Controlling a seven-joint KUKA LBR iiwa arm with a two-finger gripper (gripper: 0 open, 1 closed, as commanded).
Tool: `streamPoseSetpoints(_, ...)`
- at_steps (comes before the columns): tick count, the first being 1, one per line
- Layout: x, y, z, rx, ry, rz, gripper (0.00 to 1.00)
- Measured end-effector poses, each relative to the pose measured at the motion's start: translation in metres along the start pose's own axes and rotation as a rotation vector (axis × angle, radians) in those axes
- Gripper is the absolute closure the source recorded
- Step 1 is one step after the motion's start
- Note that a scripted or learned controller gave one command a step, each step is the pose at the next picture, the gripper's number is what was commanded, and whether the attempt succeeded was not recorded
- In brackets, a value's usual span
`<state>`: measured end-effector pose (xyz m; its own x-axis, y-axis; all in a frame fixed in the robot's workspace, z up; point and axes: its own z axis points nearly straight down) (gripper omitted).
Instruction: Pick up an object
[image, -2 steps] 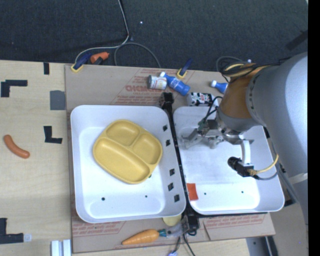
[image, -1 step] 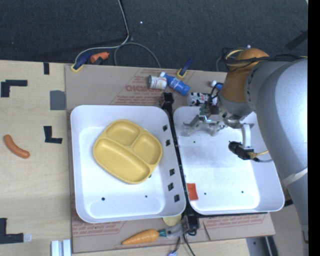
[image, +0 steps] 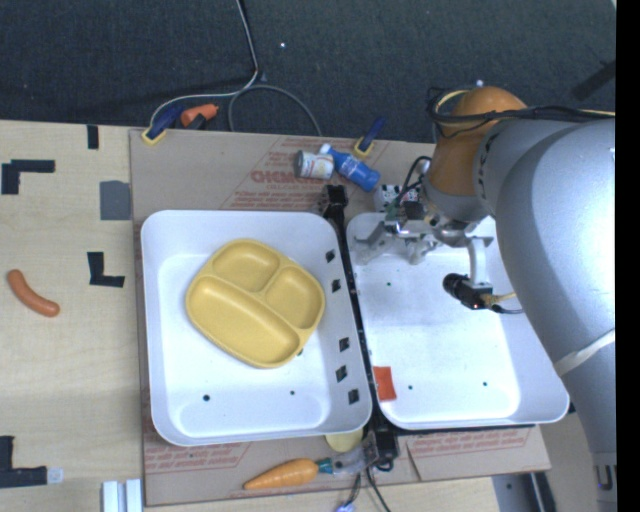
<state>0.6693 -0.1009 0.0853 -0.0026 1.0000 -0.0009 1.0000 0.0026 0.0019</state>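
Two white bins (image: 160, 330) on cardboard; yellow divided plate (image: 256, 300) looks light, stiff, slick—best pinched at rim; gripper (image: 405, 238) state unreadable.

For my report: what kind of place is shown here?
Probably a robotics lab test bench: two white bins clamped on cardboard, a grey arm over the right one, and toy food such as a carrot.

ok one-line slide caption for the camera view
KUKA arm reaches from the right over the right bin; a yellow divided plate lies in the left bin.
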Motion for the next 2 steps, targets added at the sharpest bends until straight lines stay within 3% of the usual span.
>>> streamPoseSetpoints(1,-0.0008,-0.0001,-0.0104,-0.001,-0.002,0.000,1.00)
streamPoseSetpoints(2,-0.0009,-0.0004,-0.0099,0.000,-0.003,0.000,0.00)
